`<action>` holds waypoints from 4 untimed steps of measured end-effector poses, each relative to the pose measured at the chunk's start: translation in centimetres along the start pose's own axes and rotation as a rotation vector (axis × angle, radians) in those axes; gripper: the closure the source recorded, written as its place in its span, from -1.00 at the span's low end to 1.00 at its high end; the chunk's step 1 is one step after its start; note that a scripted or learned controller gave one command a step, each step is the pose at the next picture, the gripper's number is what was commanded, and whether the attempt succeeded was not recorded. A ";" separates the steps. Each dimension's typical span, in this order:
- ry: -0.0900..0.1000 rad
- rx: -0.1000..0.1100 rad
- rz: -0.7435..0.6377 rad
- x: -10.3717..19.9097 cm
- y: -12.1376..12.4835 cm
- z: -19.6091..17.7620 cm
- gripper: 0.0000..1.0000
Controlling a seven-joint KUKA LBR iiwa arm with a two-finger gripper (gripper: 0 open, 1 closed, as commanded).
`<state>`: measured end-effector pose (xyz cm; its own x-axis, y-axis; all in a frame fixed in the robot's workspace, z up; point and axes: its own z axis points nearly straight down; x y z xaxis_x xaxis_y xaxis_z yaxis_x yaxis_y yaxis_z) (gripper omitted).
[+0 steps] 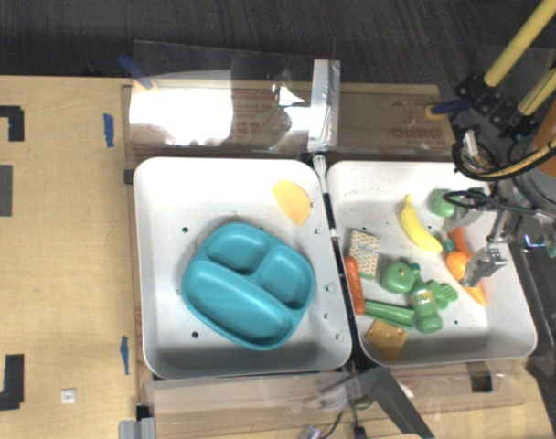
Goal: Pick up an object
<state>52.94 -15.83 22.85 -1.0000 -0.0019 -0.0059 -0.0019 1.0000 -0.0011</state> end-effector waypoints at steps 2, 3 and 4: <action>-0.006 0.001 0.077 -8.2 -6.4 14.0 -1.00; -0.003 0.002 0.030 -0.7 -6.6 14.0 -1.00; -0.019 0.007 0.027 -1.2 -6.5 12.6 1.00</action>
<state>54.27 -22.36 10.22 -0.9994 0.0248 -0.0254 0.0250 0.9997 -0.0076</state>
